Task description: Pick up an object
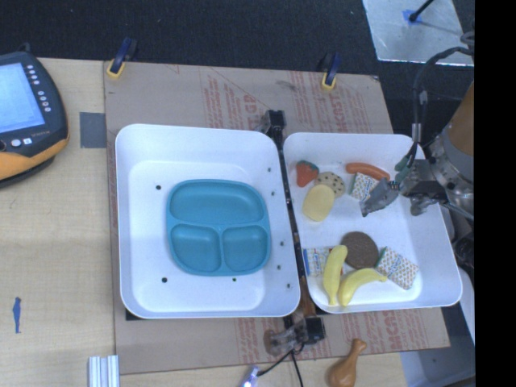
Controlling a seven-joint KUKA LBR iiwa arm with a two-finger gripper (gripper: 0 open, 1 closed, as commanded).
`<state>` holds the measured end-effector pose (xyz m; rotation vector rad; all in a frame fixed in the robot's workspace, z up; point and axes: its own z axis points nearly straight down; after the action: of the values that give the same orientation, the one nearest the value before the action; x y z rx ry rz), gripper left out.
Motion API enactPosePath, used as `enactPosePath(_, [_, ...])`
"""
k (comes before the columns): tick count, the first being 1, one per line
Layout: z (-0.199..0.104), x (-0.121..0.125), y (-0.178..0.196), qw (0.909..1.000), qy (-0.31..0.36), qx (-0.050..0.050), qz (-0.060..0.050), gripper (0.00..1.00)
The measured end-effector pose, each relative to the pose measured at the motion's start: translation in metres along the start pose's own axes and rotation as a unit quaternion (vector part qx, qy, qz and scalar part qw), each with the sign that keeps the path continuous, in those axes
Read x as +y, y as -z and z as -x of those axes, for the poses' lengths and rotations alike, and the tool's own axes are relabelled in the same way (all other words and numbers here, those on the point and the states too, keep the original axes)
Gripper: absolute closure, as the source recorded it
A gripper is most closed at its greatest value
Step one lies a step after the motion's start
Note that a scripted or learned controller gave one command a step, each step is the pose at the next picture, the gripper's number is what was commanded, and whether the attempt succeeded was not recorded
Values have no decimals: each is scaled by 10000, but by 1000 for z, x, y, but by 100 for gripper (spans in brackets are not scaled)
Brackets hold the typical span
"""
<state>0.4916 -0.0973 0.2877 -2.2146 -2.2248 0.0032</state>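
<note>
the object to pick is not fixed by the task, so the nearest loose piece is the sensible target: a small patterned packet (pixel 363 185) lies in the right bin (pixel 439 252) just beside the gripper (pixel 395 198), on its far-left side. the gripper hangs low over the middle of that bin with its two grey fingers spread apart and nothing between them. an orange sausage (pixel 367 169) lies just beyond the packet, and a yellow oval piece (pixel 318 202) with a cookie (pixel 329 183) sits further to the gripper's left. nearer the camera than the gripper lie a brown disc (pixel 359 249), two bananas (pixel 348 277) and another packet (pixel 398 268). the left bin (pixel 137 216) holds a blue divided plate (pixel 218 225), well apart from the gripper. to do this step well, the arm should centre the spread fingers over one piece, probably the packet, come straight down, and close across its narrow side, keeping clear of the sausage so it is not nudged away.
</note>
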Motion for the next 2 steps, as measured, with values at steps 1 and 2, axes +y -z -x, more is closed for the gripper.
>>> enactPosePath(1, [10,36,-72,10000,7,-9,-13,0])
enactPosePath(2, [4,17,-188,10000,6,0,-12,0])
